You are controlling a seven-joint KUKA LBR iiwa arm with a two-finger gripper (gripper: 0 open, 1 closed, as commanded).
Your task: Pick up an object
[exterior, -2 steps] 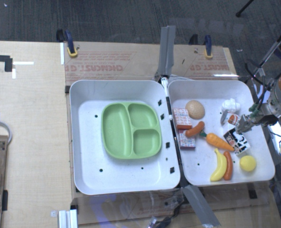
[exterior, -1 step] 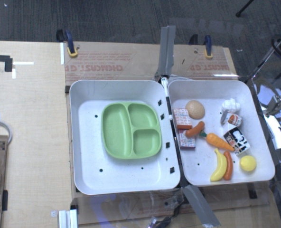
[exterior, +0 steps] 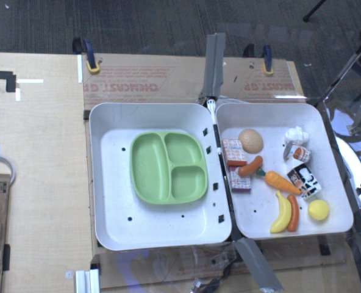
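Two small cartons [exterior: 303, 180] (labels unreadable), carrot [exterior: 282, 181] overlapping one, banana [exterior: 282, 213]

The right bin [exterior: 333, 163] holds a scatter of toy food. A tan egg [exterior: 250, 140] sits near its upper left, with a small red-and-white box [exterior: 236, 163] just below it and a short sausage [exterior: 250, 166] lying tilted against that box. An orange carrot [exterior: 282, 182] slants across the middle. Below it a yellow banana [exterior: 281, 212] and a red sausage [exterior: 293, 212] lie side by side. A lemon [exterior: 318, 209] rests at lower right, near a black-and-white carton [exterior: 304, 180]. A small white bottle [exterior: 296, 144] lies at upper right.
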